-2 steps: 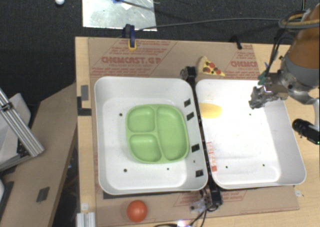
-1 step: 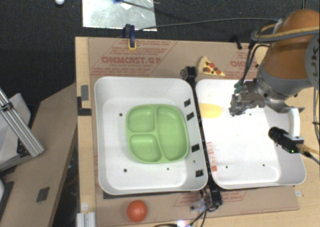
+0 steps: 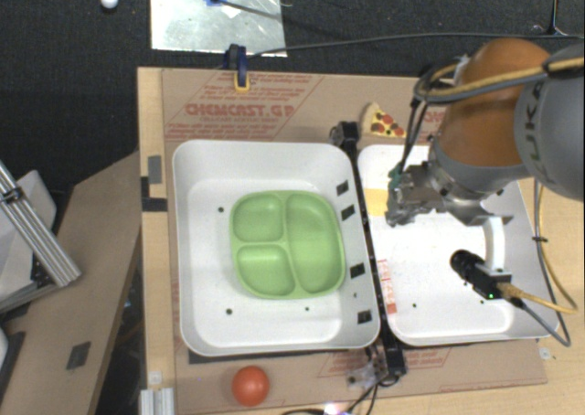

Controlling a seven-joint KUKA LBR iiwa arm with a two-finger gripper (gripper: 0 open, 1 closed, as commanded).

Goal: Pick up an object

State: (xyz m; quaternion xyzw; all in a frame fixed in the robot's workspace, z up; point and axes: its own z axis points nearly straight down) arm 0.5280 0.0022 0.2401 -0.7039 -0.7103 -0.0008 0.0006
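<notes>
Gripper (image 3: 402,207) seen low in right bin (image 3: 439,322), near yellow thing (image 3: 374,196) at left wall. Nothing seen held; grip state cannot be told. Yellow thing should be centred, squeezed gently, lifted straight.

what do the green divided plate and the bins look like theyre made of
The green divided plate looks like moulded plastic: even pastel colour, soft rounded compartment walls, a dull satin sheen. The left bin and right bin seem to be thin formed white plastic, smooth with rounded corners and a faint gloss. The board under them looks like brown cardboard with red print.
</notes>
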